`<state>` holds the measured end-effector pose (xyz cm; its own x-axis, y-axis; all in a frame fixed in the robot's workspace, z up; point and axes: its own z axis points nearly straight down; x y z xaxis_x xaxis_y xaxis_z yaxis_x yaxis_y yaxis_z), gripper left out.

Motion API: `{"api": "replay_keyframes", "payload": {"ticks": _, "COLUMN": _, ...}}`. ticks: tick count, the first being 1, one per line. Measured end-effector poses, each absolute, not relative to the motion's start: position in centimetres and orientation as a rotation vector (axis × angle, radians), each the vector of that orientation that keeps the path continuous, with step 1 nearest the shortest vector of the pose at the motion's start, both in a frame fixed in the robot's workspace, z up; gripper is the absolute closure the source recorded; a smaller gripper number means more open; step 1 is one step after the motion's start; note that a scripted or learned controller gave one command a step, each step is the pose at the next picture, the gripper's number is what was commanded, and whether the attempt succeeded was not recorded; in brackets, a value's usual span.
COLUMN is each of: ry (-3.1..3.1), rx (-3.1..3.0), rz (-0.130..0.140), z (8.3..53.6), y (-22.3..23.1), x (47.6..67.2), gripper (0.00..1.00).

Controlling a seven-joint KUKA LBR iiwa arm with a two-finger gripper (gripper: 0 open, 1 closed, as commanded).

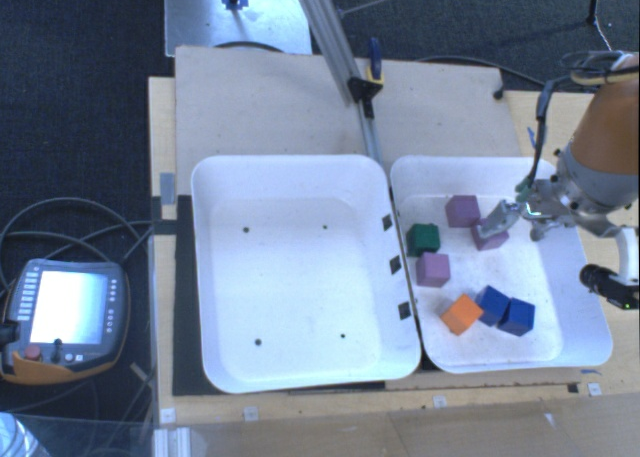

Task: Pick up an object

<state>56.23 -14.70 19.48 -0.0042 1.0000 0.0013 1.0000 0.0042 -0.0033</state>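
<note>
Overhead, tool (497, 222) at purple block (490, 236) in right bin (590, 345); grip state unclear; no legible writing.

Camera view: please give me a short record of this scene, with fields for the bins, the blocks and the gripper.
right bin: holds all seven blocks
purple blocks: three
green block: near the divider between the bins
orange block: beside two blue blocks
left bin: white, shallow
gripper: at the third purple block; grasp cannot be judged

White bins (300, 170); purple blocks (462, 210), green block (424, 238), orange block (461, 314), blue blocks (492, 303); orange-banded grey arm (606, 140).
</note>
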Motion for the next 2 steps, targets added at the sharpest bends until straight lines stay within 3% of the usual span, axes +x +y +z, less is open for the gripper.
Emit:
{"api": "replay_keyframes", "payload": {"ticks": 1, "ry": -2.226, "rx": -2.218, "rz": -0.002, "z": 19.7, "y": -14.7, "x": 56.3, "gripper": 0.00}}
{"api": "replay_keyframes", "payload": {"ticks": 2, "ry": -2.223, "rx": -2.218, "rz": 0.002, "z": 15.2, "y": -15.0, "x": 57.1, "gripper": 0.00}}
